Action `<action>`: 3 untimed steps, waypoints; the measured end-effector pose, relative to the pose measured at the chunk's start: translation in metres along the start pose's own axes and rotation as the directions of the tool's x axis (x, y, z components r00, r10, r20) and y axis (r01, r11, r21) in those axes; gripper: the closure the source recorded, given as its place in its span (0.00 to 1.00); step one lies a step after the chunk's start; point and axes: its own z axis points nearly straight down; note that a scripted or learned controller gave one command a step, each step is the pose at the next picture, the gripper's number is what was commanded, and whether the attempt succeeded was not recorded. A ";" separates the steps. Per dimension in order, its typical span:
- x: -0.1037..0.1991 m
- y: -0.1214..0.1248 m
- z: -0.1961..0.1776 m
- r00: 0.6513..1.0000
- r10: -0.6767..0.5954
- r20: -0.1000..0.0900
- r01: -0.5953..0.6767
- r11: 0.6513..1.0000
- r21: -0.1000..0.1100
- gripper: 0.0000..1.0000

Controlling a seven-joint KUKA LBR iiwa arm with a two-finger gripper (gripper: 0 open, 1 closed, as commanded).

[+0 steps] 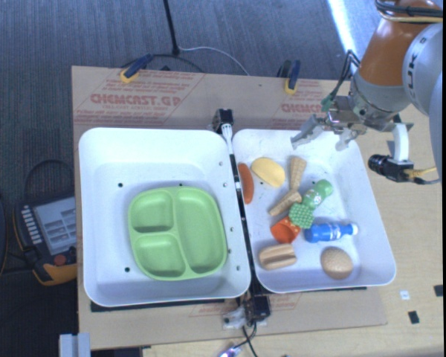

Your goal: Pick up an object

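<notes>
My gripper [328, 132] hangs over the far edge of the right-hand shallow white bin [374, 199], its 2 fingers spread apart with nothing between them. The step in hand, as I judge it, is choosing a target and coming down on it cleanly.

All the candidates sit in that right bin. Nearest to me are the pale yellow rounded toy [268, 171] and the tan waffle cone [295, 171], which lie just beside each other. Further toward the front are a green pickle-shaped piece [317, 193], a green dimpled piece [301, 215], an orange cup [285, 231], a blue bottle with a white cap [328, 232], a hot dog bun [277, 256] and a round brown bread roll [337, 262]. A red-orange strip [244, 182] lies against the left wall.

The middle cluster is crowded, the cone, green pieces and cup touching or nearly so; a descent there risks my fingers landing on 2 things at once. I judge the bread roll or the yellow toy the better picks, since each has free space on at least 2 sides. I should centre over one, turn my fingers across its narrow width, drop straight, then close.

The left bin holds a green divided plate [178, 232], which I leave alone.
</notes>
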 end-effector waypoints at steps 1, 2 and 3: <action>-0.010 -0.052 0.102 0.992 0.127 0.000 -0.127 0.992 -0.001 0.00; 0.022 -0.117 0.122 1.000 -0.021 -0.001 0.021 1.000 0.000 0.00; -0.002 -0.159 0.125 0.992 0.123 0.003 -0.123 0.992 -0.018 0.00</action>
